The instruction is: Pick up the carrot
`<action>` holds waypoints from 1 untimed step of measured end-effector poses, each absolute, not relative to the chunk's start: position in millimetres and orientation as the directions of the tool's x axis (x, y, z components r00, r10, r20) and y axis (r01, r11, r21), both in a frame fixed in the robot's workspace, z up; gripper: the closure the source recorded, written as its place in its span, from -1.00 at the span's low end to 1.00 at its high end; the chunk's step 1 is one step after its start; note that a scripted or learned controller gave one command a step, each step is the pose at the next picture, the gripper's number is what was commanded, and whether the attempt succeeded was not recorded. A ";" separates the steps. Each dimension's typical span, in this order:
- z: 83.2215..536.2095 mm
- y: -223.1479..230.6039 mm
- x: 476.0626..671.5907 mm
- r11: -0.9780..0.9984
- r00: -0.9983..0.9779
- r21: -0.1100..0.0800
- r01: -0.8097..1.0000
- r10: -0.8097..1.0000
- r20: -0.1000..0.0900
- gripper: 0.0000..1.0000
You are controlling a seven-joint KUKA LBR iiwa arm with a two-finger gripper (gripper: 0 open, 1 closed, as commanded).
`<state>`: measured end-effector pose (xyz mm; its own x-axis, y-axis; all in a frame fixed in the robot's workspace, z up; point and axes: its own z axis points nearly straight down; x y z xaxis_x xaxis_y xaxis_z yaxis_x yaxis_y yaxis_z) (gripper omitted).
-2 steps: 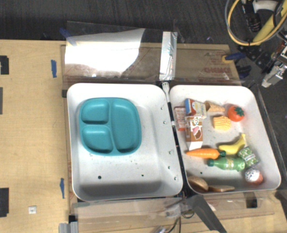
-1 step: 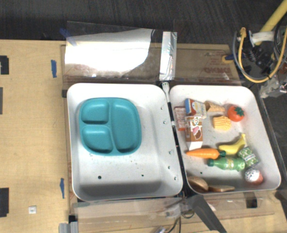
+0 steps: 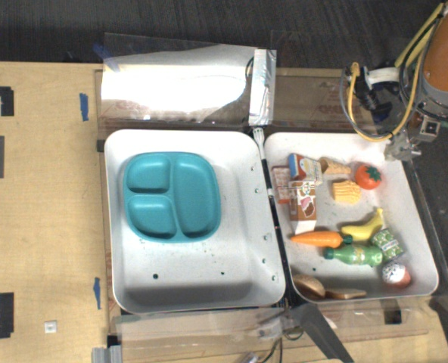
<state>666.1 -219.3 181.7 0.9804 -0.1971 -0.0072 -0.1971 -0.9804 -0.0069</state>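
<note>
The tool (image 3: 402, 151) hangs at the right bin's (image 3: 424, 225) upper right rim, whether wide or narrow I cannot tell; the carrot (image 3: 318, 239) lies low and left in that bin, tip toward the divider, stem end touching the green bottle (image 3: 354, 256), banana (image 3: 362, 229) just beside; best approach from above, closing across its narrow body, clear of those neighbours; the teal plate (image 3: 171, 196) sits in the left bin (image 3: 194, 278) on the cardboard-covered tabletop (image 3: 35, 225).

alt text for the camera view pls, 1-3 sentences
A carrot lies in the right bin among toy food: a tomato, a banana, a green bottle and small cartons. The left bin holds a teal divided plate. The arm is at the upper right, away from the carrot.
</note>
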 end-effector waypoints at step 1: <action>170.1 -219.9 667.4 -0.981 0.981 -0.004 -0.196 -0.196 -0.001 1.00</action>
<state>667.4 -219.9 170.1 0.9806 -0.1962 -0.0009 -0.1962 -0.9806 -0.0044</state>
